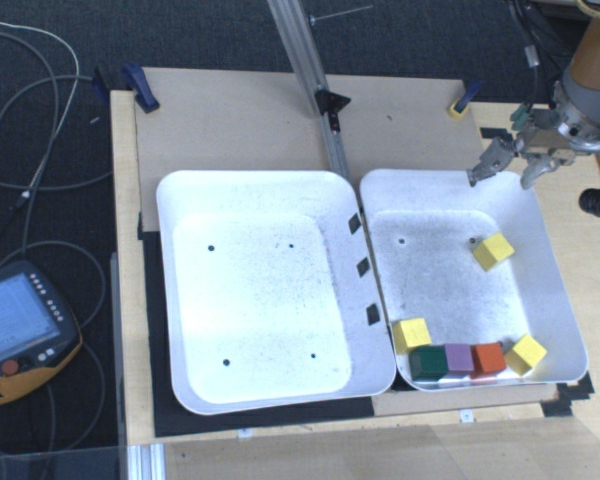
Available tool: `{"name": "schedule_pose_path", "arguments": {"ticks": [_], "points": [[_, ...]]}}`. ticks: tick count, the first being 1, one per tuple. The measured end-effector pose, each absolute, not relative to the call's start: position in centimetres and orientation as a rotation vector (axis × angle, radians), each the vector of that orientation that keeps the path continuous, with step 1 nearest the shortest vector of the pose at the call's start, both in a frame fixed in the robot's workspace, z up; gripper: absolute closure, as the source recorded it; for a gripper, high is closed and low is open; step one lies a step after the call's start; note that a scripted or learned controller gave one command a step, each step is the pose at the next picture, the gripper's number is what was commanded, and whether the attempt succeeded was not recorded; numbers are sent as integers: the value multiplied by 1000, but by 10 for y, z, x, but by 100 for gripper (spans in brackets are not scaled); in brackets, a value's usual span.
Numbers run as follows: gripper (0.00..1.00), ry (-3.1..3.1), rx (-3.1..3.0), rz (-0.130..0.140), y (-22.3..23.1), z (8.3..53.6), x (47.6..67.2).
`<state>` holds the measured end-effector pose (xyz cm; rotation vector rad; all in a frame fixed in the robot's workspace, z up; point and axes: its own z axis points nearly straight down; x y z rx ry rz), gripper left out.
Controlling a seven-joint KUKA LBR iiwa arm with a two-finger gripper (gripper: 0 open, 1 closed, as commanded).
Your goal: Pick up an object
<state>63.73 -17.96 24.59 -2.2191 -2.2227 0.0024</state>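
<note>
My gripper (pixel 507 171) hangs over the far right rim of the right bin (pixel 435 183), its two fingers spread apart and nothing between them. A yellow block (pixel 493 251) lies on the bin floor just below and slightly left of the gripper. Along the bin's near edge sits a row of blocks: a yellow one (pixel 412 333), a green one (pixel 429 361), a purple one (pixel 460 358), an orange-red one (pixel 489 358) and another yellow one (pixel 528 353).
The left bin (pixel 255 288) stands beside the right one. A slanted metal pole (pixel 300 43) crosses above the bench's far side. Blue clamps (pixel 140 86) and a yellow-blue clamp (pixel 465 98) hold the board. A teach pendant (pixel 20 328) lies on the floor at left.
</note>
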Motion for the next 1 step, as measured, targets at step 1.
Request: {"name": "schedule_pose_path", "arguments": {"ticks": [1], "points": [[0, -2211, -2219, 9, -218, 137, 576]]}}
